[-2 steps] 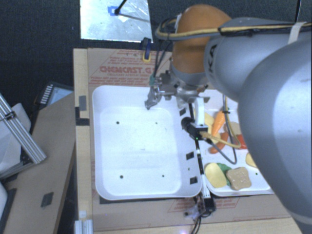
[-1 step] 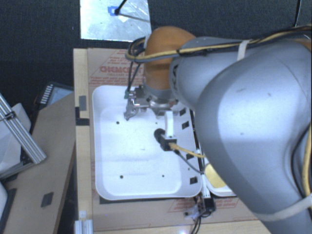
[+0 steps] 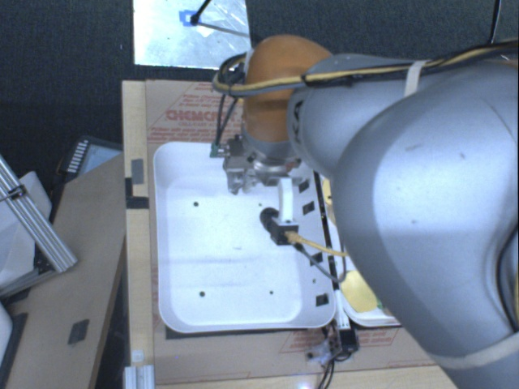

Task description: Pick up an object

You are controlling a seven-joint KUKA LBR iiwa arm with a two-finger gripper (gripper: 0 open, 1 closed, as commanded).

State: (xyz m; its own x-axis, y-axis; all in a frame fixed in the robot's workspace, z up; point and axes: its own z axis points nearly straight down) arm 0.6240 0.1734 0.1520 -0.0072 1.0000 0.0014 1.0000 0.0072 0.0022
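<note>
We begin at the gripper (image 3: 237,178): it hangs over the far right corner of the left bin (image 3: 162,241), close to that bin's back wall. Seen from above it is small and partly masked by the wrist, and we cannot tell whether it is open or closed, nor whether anything is in its grasp. Directly above it sits the orange band (image 3: 280,75), and from there the grey arm (image 3: 422,201) runs toward the right edge of the view, covering most of the right bin (image 3: 375,321). A black fitting (image 3: 272,221) hangs beside the wrist over the left bin's right side, with a yellow cable (image 3: 320,252) leading from it toward the arm. The floor of the left bin shows a few small dark specks (image 3: 196,205). The one candidate we record for picking is a yellow object (image 3: 361,292) lying in the right bin, near its front left corner, largely hidden under the arm and well apart from the gripper; its shape cannot be judged. Both bins rest on a cardboard sheet (image 3: 182,116) with red printing. Behind the cardboard lies a shiny foil-like sheet (image 3: 190,19), and an aluminium rail (image 3: 36,229) stands at the left edge of the view.
</note>
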